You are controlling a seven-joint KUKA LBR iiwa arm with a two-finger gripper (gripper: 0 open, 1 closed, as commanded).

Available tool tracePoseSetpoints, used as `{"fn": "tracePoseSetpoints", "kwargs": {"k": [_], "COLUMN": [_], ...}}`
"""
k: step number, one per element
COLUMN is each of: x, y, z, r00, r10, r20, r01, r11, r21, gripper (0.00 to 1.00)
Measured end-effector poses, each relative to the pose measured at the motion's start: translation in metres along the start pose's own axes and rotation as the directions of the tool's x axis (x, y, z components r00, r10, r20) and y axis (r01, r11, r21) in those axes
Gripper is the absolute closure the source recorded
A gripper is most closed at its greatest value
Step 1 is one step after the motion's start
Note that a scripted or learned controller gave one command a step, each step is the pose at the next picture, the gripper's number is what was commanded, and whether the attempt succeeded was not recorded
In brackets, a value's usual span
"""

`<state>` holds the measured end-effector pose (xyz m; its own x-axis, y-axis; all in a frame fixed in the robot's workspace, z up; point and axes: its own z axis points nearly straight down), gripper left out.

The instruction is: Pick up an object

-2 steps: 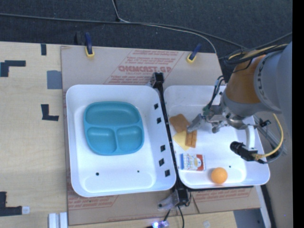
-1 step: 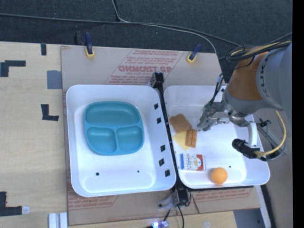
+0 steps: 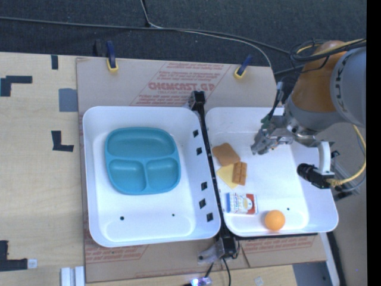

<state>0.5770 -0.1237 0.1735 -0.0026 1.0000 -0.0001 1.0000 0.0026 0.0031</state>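
Note:
In the right bin [image 3: 280, 177] lie a brown bread slice [image 3: 226, 154], a yellow cheese slice with a small brown waffle piece [image 3: 233, 174] on it, a small white and red packet [image 3: 241, 204] and an orange ball [image 3: 274, 220]. My gripper [image 3: 262, 145] hangs over the bin's upper middle, to the right of the bread slice and apart from it. Nothing shows between its fingertips.
The left bin [image 3: 95, 177] holds a blue divided tray [image 3: 143, 160]. A black divider with clips [image 3: 205, 159] runs between the bins. Cables cross the dark floor at the back. Blue and yellow clamps [image 3: 111, 56] pin the cardboard underlay.

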Motion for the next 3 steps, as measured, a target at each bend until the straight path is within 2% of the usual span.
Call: {"fn": "tracePoseSetpoints", "kwargs": {"k": [2, 3], "x": [0.006, 0.056], "y": [0.007, 0.006], "z": [-0.109, -0.103], "r00": [1.000, 1.000], "r10": [0.001, -0.003], "r20": [0.001, -0.001], "r01": [-0.001, 0.003], "r11": [1.000, 1.000], "r21": [-0.001, 0.005], "gripper": [1.00, 1.00]}}
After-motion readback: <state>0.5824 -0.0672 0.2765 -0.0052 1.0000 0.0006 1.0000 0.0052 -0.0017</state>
